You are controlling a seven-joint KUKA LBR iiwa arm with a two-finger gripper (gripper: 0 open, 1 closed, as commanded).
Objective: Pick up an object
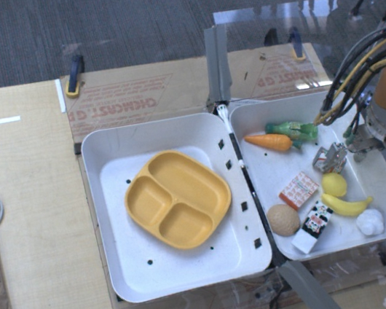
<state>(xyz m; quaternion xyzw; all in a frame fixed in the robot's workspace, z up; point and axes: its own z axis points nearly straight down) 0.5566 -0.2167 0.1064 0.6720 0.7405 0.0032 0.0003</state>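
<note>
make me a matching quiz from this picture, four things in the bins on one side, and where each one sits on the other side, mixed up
Things:
1. tray
2. carrot
3. banana
4. white ball

Places:
A. near right corner of the right bin
B. far end of the right bin, beside the green toy
C. left bin
D. right bin, just nearer than the lemon

Pairs: 1-C, 2-B, 3-D, 4-A
</note>
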